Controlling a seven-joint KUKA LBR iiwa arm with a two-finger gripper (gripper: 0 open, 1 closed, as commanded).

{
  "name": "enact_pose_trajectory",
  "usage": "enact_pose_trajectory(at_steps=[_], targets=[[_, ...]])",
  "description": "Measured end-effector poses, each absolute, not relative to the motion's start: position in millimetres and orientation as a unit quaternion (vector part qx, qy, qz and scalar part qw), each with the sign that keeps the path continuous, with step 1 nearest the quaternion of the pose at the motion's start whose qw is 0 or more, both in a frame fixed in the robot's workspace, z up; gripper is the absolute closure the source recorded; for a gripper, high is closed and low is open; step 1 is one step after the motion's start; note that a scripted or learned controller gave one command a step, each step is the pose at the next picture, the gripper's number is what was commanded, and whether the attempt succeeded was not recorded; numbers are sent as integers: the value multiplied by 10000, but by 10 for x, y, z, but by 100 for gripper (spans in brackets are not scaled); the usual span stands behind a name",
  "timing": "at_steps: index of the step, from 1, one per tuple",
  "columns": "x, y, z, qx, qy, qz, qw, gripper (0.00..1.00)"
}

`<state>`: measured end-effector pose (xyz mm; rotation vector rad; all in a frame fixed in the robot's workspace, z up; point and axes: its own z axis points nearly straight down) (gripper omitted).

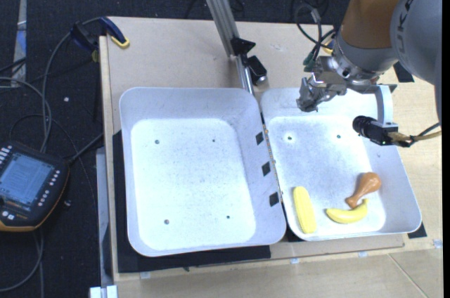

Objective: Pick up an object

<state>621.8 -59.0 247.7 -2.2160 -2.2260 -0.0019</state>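
Camera view takes in the wooden bench point(176, 54) with two shallow white bins side by side on it. The left bin point(190, 166) is the bigger patch of white. The right bin point(330, 149) holds three small things, all lying in its near part: a yellow block point(304, 209) near the middle divide, a banana point(346, 215) just to the right of it, and a brown drumstick-shaped toy point(364, 187) touching or almost touching the banana's far-right end.

By my judgement, the task has hardly begun. None of the three things is lifted; each lies flat on the bin floor. The grey arm point(394, 8) reaches in from the right, and its gripper point(310, 101) hangs over the far-left corner of the right bin, well apart from all three objects. What is left seems to be nearly everything: bring the gripper toward the near side of the bin, lower it over one thing, close on it and raise it.

As for the gripper, it is small and dark against the bin wall, so I cannot tell how it is set. Nothing shows between its tips, and it seems to touch neither the objects nor the bin floor.
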Motion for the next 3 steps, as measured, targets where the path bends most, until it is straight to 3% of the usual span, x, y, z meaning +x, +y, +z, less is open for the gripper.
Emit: enact_pose_trajectory(at_steps=[3], targets=[[6548,944,2244,-7055,-7087,1,6,100]])
